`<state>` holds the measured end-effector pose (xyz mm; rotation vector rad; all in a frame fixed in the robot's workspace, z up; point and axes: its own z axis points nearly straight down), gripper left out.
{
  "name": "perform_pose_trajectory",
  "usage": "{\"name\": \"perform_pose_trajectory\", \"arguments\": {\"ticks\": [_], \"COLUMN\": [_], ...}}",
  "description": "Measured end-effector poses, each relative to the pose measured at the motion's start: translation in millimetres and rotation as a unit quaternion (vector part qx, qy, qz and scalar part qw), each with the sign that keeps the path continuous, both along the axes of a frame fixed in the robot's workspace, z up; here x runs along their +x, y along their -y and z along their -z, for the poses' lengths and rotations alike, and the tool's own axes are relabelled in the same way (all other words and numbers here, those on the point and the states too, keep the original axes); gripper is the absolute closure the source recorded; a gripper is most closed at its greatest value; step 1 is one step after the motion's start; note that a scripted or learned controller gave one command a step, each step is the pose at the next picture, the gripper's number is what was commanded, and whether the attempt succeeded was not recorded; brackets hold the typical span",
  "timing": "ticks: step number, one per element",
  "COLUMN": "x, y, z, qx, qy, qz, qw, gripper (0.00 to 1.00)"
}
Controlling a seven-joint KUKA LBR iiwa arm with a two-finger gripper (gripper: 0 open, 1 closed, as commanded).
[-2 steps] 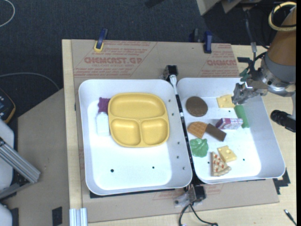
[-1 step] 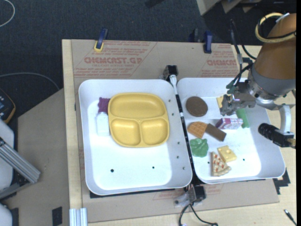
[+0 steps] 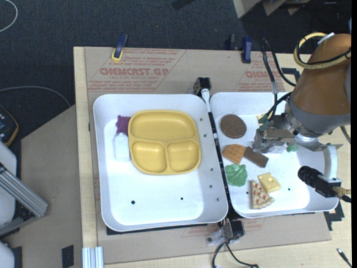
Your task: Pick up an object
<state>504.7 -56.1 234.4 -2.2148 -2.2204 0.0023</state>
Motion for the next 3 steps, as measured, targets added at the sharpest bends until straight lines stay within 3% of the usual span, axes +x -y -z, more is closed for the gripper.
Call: {"name": "perform_pose_trajectory", "arguments": {"ticks": [1, 2, 3], "x": [-3, 0, 2], "y": [2, 4, -5], "z": [21, -1, 5], "qx": [-0.0007, -0.0018, -0.0012], "qy": [0.000, 0.004, 0.002], "qz": [0.002, 0.001, 0.001], "qw": [1.0000, 1.0000, 1.0000], "gripper": [1.00, 1.00, 1.00]}}
